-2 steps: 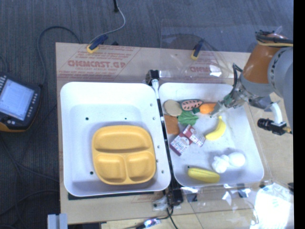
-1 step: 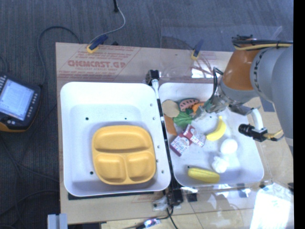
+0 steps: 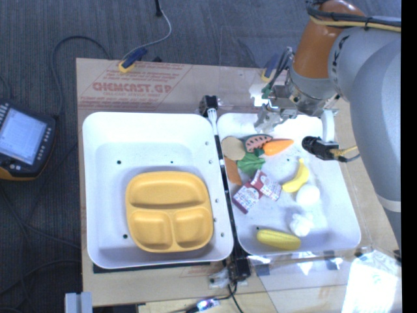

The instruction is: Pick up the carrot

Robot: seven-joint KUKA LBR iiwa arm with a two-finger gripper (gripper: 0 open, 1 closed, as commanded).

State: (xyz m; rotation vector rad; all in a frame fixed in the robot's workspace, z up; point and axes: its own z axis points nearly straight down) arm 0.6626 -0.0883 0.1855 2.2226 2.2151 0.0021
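We see the carrot point(image 3: 278, 147) as a short orange cone with a green leafy end pointing left, lying on its side near the back of the right bin point(image 3: 339, 230), between a brown-and-red piece point(image 3: 258, 141) and the bin's far right corner. The tool point(image 3: 272, 116) hangs just behind and left of it at the bin's back wall; we cannot tell whether it is parted or closed, and nothing visibly sits in it. Around the carrot lie a banana point(image 3: 296, 177), two red-and-white packets point(image 3: 256, 191), white egg-like pieces point(image 3: 305, 210) and a yellow item point(image 3: 278, 239) near the front. The left bin point(image 3: 104, 142) holds a yellow divided tray point(image 3: 169, 209). Both bins rest on a tan board point(image 3: 140, 83) printed in red with what reads as "CHEMCAST GP", laid on the table over dark grey carpet point(image 3: 78, 12). A handheld control pendant point(image 3: 23, 139) with a lit screen lies on the carpet at the left, with black cables nearby.
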